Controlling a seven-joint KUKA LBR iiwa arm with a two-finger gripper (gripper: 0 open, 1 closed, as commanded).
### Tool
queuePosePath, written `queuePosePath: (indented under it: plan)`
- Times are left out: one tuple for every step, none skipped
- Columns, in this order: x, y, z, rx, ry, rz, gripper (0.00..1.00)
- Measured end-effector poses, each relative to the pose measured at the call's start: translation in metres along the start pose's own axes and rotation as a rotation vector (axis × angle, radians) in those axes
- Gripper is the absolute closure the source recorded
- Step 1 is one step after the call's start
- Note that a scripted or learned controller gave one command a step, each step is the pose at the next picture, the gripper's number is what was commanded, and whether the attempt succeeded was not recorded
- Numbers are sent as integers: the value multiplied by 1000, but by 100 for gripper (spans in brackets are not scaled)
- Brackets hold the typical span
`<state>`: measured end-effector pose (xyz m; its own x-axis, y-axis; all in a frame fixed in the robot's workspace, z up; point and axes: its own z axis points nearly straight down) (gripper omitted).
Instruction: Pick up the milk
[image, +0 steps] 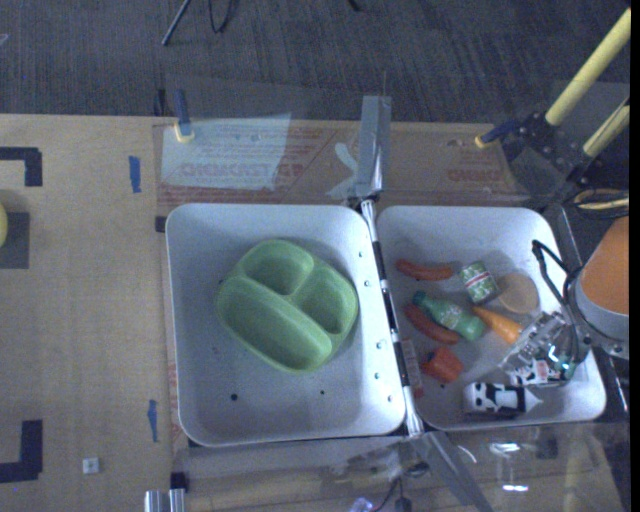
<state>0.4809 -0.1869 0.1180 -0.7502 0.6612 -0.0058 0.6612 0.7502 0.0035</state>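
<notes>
- The milk (493, 398) is a small black-and-white carton with cow spots. It lies on its side in the lower right of the frame, near the bottom edge of the right bin (585, 405).
- The gripper (543, 352) is just up and to the right of the milk, low over the same bin. It looks shiny and see-through, with a bit of red on it.
- I cannot tell if the gripper is open or closed, because it is small and blurry. I see nothing held in it.
- The arm (612, 285) comes in from the right edge of the frame. It has an orange part and a grey part.
- Just left of the milk is a small red thing (443, 365).
- Above that lie a green bottle (451, 314) and a red sausage (423, 323), side by side.
- An orange carrot (498, 324) sits right of the bottle, close to the gripper.
- A tan round thing (518, 294) like a bun is above the carrot.
- A small can (479, 281) with green and red on it is next to the bun.
- Another red sausage (425, 269) lies at the top of this group.
- The left bin (200, 400) is in the middle of the frame. A green tray (287, 303) with three parts sits in it, tilted.
- Both bins rest on a brown bench (80, 330).
</notes>
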Motion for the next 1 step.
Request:
queuePosePath:
  plan:
    - [14,18,-96,2,1,298,100]
